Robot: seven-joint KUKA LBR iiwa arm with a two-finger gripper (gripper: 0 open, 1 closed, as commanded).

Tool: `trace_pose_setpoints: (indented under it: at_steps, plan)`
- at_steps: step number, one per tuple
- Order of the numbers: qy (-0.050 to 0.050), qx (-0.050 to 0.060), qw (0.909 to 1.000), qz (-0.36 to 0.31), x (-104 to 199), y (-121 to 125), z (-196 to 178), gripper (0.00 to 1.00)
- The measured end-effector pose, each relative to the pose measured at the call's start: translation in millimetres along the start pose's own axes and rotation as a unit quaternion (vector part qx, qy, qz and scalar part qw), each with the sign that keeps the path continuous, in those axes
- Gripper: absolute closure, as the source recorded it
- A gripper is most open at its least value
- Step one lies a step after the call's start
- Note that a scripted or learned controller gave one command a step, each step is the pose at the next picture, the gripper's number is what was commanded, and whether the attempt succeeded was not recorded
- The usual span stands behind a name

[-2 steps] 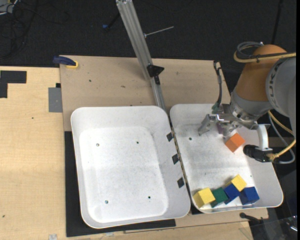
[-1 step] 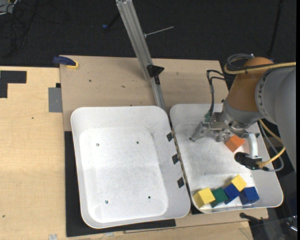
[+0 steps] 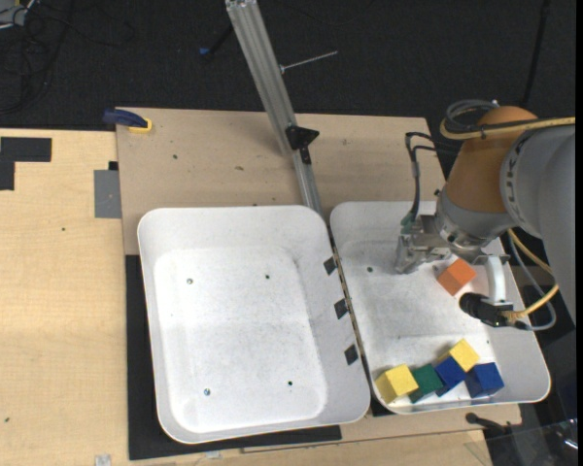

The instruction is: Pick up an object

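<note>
The hand (image 3: 415, 256) sits low in the right bin (image 3: 389, 304), grip state unclear, with an orange block (image 3: 456, 277) just to its right.

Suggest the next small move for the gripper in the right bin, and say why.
Probably a short shift toward the orange block. The gripper sits low over bare floor of the right bin, with the orange block just beside it on the arm's side and nothing seen between its fingers. The other blocks cluster at the bin's near corner, farther off.
</note>
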State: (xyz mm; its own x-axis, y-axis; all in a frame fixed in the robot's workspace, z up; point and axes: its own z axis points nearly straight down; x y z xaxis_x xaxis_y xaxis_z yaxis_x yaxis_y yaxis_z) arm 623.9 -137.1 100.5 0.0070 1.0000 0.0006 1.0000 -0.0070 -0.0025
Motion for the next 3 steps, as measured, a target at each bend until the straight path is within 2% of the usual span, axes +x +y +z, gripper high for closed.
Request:
trace_pose_setpoints:
  at_steps: [2,3]
  plan:
    - [-0.001,-0.003,1.0,0.001,-9.6,-5.7,-119.4,1.0]
    - [-0.001,-0.002,1.0,-0.001,-11.5,-5.6,-147.8,1.0]
